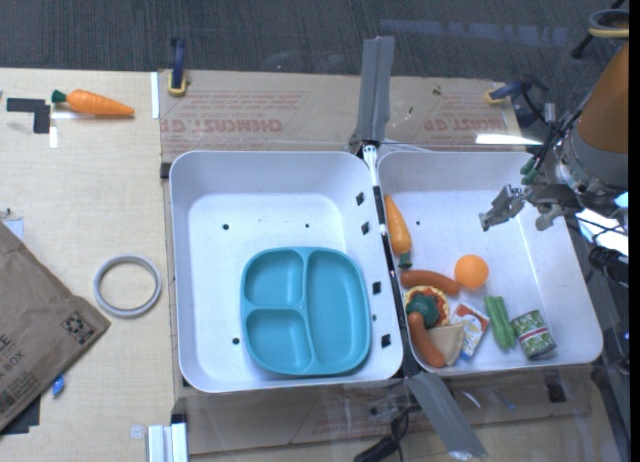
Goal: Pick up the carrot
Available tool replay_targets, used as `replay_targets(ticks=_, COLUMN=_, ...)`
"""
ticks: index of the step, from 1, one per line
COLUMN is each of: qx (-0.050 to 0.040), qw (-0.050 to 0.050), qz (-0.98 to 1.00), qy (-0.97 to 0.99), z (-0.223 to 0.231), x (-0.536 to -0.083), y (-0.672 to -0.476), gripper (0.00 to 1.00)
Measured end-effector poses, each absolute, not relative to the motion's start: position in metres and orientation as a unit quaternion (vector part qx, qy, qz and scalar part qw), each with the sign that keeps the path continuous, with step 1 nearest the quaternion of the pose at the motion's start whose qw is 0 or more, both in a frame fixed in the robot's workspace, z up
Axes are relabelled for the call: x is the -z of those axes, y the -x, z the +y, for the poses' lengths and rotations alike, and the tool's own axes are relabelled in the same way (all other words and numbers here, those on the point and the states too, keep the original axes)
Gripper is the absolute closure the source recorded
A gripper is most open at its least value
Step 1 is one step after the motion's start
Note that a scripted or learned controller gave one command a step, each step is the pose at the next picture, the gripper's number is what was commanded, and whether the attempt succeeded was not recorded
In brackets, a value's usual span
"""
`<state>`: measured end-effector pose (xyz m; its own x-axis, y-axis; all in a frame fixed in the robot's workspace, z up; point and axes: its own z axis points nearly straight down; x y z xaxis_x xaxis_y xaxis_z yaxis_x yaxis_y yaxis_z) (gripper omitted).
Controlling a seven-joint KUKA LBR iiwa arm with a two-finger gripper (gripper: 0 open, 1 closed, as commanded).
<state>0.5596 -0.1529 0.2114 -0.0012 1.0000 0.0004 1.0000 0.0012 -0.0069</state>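
Observation:
A carrot [398,227] with a green top lies in the right bin [450,182], along its left wall with the tip pointing to the back. A second carrot [95,103] lies on the bench at the far left back, outside both bins. My gripper [522,212] hovers over the right part of the right bin, well to the right of the bin's carrot and apart from it. Its fingers [497,212] stand open with nothing between them.
Near the carrot in the right bin are a sausage [430,280], an orange ball [471,271], a green cucumber [498,322], a can [532,334] and several small food toys. A teal divided plate [305,310] sits in the left bin. A tape ring [127,284] lies on the bench.

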Motion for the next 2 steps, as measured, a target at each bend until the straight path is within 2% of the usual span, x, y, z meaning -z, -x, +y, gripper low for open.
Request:
replay_targets(ticks=1, qx=-0.0013, qw=0.001, qz=-0.694, qy=0.72, z=-0.1206, x=-0.0888, y=-0.537, gripper=0.0)
replay_targets(ticks=2, qx=-0.0025, qw=0.003, qz=-0.692, qy=0.721, z=-0.1223, x=-0.0954, y=-0.5373, gripper=1.0)
